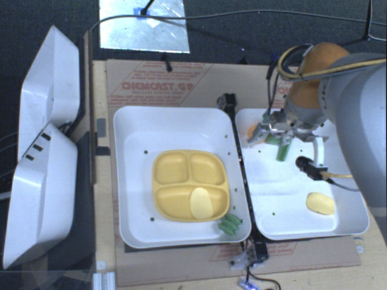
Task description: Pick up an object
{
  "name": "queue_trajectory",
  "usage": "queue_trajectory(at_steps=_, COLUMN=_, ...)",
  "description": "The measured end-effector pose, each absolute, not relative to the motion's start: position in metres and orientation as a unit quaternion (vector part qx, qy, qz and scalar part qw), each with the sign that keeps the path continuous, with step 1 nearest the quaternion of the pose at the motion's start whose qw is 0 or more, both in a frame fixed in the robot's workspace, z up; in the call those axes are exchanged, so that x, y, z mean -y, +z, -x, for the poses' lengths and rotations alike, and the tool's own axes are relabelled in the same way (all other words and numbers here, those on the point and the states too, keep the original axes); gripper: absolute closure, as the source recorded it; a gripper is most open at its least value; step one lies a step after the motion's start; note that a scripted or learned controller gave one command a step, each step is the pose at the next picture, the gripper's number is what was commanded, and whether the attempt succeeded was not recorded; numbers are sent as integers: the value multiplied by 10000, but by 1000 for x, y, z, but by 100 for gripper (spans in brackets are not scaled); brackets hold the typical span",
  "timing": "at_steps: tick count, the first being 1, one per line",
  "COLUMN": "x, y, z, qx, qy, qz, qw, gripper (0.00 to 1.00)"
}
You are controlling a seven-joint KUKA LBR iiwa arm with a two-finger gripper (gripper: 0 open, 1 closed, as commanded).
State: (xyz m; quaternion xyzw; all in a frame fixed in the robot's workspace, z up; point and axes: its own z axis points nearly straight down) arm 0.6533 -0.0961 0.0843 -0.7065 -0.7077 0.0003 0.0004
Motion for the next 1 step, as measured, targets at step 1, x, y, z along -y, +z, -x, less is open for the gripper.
queue_trajectory(at_steps=1, x=96, y=85, z=-653, qx=7074, qy=1, qz=7068, qw=2, gripper=0)
